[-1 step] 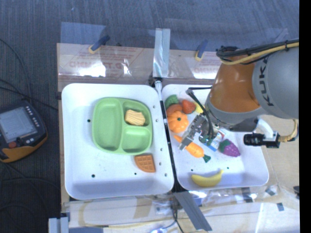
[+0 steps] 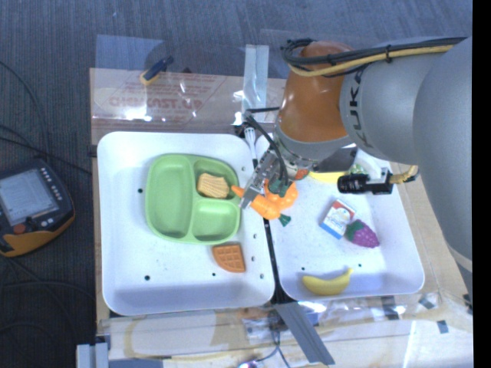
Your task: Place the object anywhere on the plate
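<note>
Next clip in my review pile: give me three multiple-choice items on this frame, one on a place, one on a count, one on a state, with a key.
1. Where does the waffle lie?
A. on the plate
B. in the left bin, just off the plate
C. in the right bin

2. How many compartments does the green plate have?
A. two
B. three
C. five

3. How is the orange toy placed?
A. under the end effector, by the divide between the bins
B. flat on the plate
C. beside the banana

Key: 1 B, it sits on white bin floor beside the plate's rim. 2 B, one long and two small. 3 A, it sits by the bins' shared edge, far above the banana.
</note>
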Robot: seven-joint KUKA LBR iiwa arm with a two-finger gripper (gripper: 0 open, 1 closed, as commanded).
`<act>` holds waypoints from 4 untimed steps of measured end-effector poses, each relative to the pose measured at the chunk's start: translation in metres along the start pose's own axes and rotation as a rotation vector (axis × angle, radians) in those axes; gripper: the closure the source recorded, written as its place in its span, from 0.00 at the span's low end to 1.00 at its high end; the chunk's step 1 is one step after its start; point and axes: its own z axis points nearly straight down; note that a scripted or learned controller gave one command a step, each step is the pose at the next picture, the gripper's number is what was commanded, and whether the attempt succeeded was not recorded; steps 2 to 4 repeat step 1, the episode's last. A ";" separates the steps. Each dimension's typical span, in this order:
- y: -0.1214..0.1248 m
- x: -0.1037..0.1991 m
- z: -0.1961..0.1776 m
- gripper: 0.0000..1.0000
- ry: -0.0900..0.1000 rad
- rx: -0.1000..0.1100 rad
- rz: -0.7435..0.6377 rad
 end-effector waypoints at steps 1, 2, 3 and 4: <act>-0.003 -0.002 0.000 0.00 -0.001 0.002 0.005; -0.003 -0.002 0.000 0.00 -0.001 0.002 0.005; -0.003 -0.002 0.000 0.00 -0.001 0.002 0.005; -0.003 -0.002 0.000 0.00 -0.001 0.002 0.005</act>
